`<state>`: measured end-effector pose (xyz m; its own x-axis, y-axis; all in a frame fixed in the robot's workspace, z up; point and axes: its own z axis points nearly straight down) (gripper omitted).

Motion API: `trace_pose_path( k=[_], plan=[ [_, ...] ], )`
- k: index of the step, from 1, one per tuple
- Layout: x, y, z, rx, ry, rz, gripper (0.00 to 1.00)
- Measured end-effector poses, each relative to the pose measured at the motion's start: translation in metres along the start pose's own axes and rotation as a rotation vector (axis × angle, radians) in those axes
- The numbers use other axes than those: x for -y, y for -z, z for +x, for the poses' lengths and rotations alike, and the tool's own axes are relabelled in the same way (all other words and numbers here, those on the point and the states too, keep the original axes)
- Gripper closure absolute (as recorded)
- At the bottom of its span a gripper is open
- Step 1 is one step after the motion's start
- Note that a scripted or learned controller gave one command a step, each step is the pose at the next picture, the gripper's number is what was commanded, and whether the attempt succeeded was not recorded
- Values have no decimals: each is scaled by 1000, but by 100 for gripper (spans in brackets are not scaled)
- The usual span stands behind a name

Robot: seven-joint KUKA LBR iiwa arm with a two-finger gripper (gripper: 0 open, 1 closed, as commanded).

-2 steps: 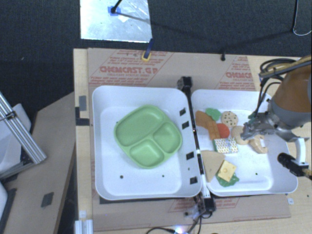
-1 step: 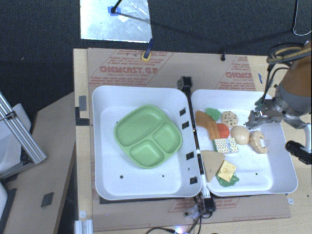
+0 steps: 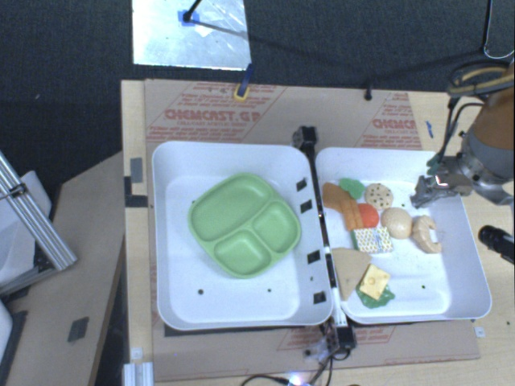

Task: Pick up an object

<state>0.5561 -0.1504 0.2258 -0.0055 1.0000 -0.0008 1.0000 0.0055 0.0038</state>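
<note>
The right bin (image 3: 451,296) holds a cluster of toy foods: an orange carrot-like piece (image 3: 342,203), a green piece (image 3: 352,187), a cookie (image 3: 377,195), a red piece (image 3: 368,215), a beige bun (image 3: 396,221), a mushroom-like piece (image 3: 426,234), a checkered block (image 3: 372,240), a tan wedge (image 3: 346,268) and a yellow cheese on a green leaf (image 3: 374,284). My gripper (image 3: 426,191) hovers over the right bin's upper right part, just right of the cookie and above the bun. Nothing shows between its fingers.
The left bin (image 3: 173,296) bears a green divided plate (image 3: 244,224). A black divider with clips (image 3: 315,215) runs between the bins. A metal sheet (image 3: 191,22) lies beyond the bench; an aluminium frame (image 3: 32,223) stands at the left.
</note>
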Motion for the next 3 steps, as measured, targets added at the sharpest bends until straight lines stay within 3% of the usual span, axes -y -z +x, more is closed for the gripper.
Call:
trace_pose_path(
  k=[1, 2, 3],
  plan=[
    [-17, -10, 53, -2, 4, 1, 100],
    [-45, 6, 105, -3, 6, -2, 100],
    [-40, -11, 106, -1, 0, 4, 100]
  ],
)
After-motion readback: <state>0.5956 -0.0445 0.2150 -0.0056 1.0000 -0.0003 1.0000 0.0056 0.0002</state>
